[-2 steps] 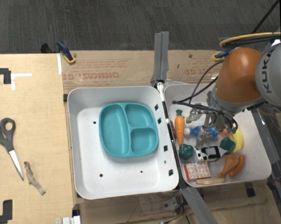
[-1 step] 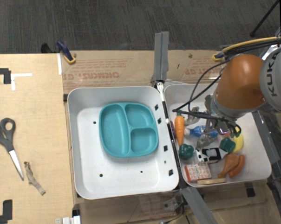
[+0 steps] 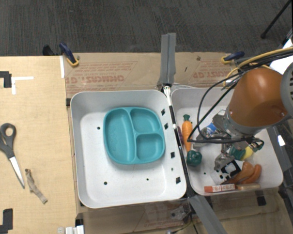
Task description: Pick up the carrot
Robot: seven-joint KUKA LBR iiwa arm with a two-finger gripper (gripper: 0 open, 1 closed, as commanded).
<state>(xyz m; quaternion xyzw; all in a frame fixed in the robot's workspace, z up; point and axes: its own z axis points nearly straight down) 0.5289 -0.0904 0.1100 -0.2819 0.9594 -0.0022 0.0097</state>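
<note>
Though fingers' [image 3: 225,160] state unclear, carrot [image 3: 186,130] lengthwise along bin's [image 3: 273,181] left wall, green top upward.

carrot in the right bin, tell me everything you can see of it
The small orange carrot with a green top looks like a smooth plastic toy. It lies on the floor of the right white bin, close against the bin's left wall, its green end toward the far side and its tip pointing toward the camera. A dark green round toy sits just past its tip. The gripper is off to its right, apart from it.
</note>
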